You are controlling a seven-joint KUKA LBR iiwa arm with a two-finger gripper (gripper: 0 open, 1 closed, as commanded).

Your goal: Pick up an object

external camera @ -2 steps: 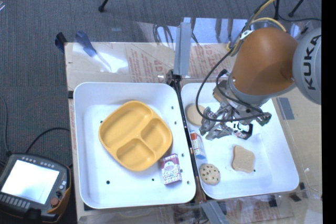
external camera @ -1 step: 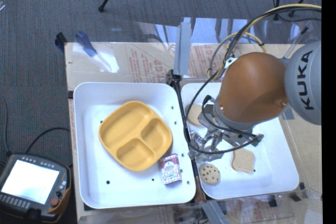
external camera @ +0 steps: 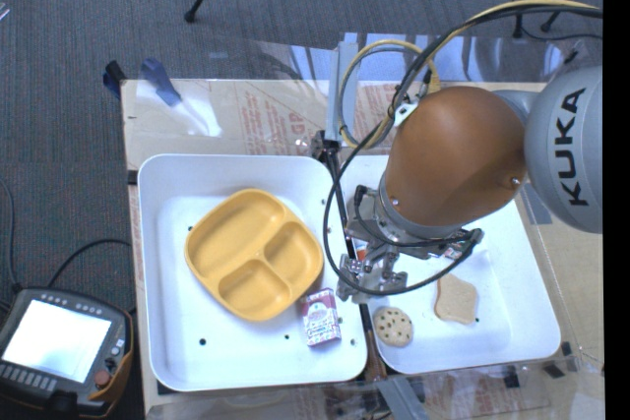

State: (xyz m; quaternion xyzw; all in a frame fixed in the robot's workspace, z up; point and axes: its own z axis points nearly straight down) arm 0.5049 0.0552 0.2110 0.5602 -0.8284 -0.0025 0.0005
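Near the front inner corner of the right bin (external camera: 532, 261), I log a round chocolate-chip cookie (external camera: 393, 326) lying flat on the bin floor, with a pale tan, bread-like piece (external camera: 457, 299) just beside it to the right, the two apart. My tool (external camera: 369, 278) hangs just above and to the left of the cookie, close over the wall shared by both bins; from this angle I cannot tell whether it is spread or pressed together, and I see nothing pinched in it. Across that wall, in the left bin (external camera: 167, 211), a small red and white carton (external camera: 321, 317) lies on its side near the front right corner, just beside the front edge of a yellow divided plate (external camera: 254, 254) that sits tilted across the bin's middle. Both bins rest on the table (external camera: 236, 113). A teach pendant (external camera: 64, 349) with a lit screen lies on the floor at lower left.
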